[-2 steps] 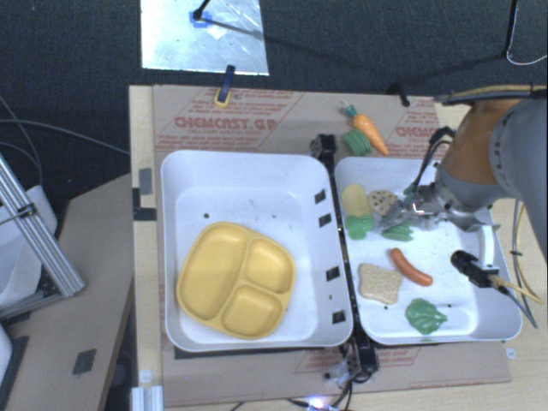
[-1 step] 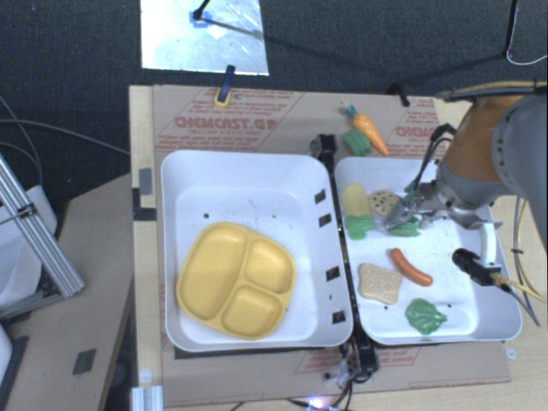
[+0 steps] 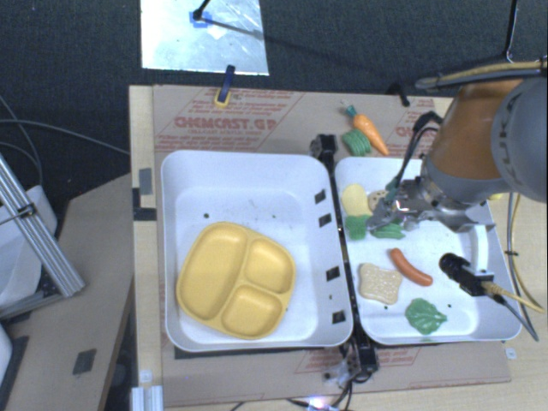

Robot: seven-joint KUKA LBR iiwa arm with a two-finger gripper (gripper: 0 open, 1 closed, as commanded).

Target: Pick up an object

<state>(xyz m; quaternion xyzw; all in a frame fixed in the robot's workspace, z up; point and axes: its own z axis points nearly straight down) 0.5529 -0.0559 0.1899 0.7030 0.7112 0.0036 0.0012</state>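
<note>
Currently, gripper (image 3: 396, 210) low in right bin (image 3: 492, 319), near its left wall, over green item (image 3: 387, 229); finger state cannot be told. Yellow tray (image 3: 236, 278) occupies left bin (image 3: 248, 174).

I see dark carpet (image 3: 68, 50) around the bench (image 3: 94, 255), a shiny foil sheet (image 3: 204, 24) lying on it beyond the bench's far edge, grey cables (image 3: 34, 139) at left, and an aluminium frame (image 3: 30, 229) at the left edge.
</note>
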